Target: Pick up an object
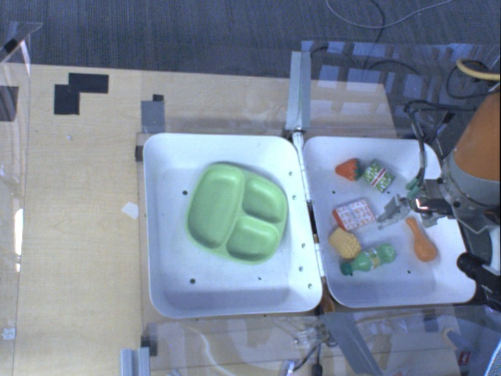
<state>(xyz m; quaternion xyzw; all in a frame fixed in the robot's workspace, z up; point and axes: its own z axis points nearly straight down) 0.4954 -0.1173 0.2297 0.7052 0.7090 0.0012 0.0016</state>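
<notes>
White plastic makes both shallow bins on the wooden bench. The left white bin carries a pale green plastic tray with three compartments, lying near the middle of it.

The right white bin holds the small toy items. Near its far side lies a small orange and red toy vegetable, and just beside it a small green packet with a red and white label; the writing on this label is too small to read. In the middle of the bin lies a flat square card with a red and white checked pattern, also without letters I can read. Just in front of it is a yellow toy corn piece, and close beside that a green toy bottle lying on its side. An orange pear-shaped toy lies toward the right side.

The grey arm with the orange band reaches in from the right. Its metal two-finger gripper hangs low over the bin between the checked card and the orange toy. The fingers look slightly parted, with nothing between them.
</notes>
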